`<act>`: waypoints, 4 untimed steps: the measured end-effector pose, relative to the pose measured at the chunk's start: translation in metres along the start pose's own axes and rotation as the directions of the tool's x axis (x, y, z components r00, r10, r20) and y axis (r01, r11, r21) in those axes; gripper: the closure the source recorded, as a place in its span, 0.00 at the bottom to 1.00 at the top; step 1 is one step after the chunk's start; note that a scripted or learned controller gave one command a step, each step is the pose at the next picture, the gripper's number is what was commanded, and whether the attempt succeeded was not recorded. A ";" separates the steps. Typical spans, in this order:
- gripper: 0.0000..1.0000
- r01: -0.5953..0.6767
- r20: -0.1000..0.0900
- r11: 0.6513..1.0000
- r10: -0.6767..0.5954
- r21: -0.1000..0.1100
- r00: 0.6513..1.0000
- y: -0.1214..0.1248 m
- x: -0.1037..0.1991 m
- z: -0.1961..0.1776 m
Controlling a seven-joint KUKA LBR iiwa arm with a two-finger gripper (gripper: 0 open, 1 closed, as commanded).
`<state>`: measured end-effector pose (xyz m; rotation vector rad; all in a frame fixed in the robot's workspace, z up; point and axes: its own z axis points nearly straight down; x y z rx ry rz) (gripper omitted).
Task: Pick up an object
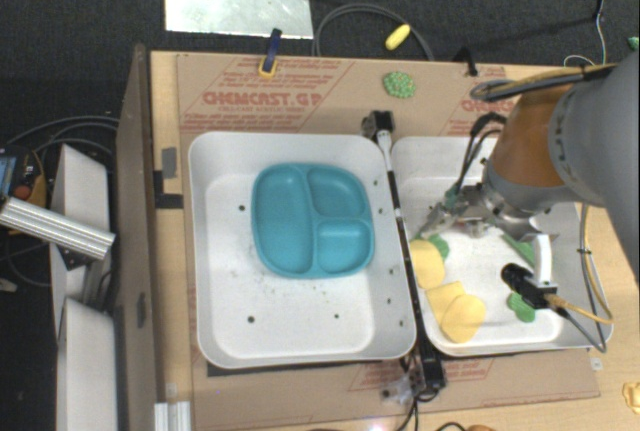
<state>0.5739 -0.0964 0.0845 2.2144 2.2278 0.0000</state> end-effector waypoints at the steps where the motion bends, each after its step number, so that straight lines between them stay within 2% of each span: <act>1: 0.00 0.000 0.001 1.000 0.000 -0.005 1.000 0.026 -0.020 -0.022; 2: 1.00 0.003 0.000 1.000 -0.003 -0.004 1.000 0.026 -0.019 -0.032; 3: 0.00 0.003 0.001 1.000 -0.003 -0.004 1.000 0.025 -0.019 -0.031; 4: 0.00 0.000 -0.001 1.000 0.000 0.001 1.000 0.022 0.002 0.002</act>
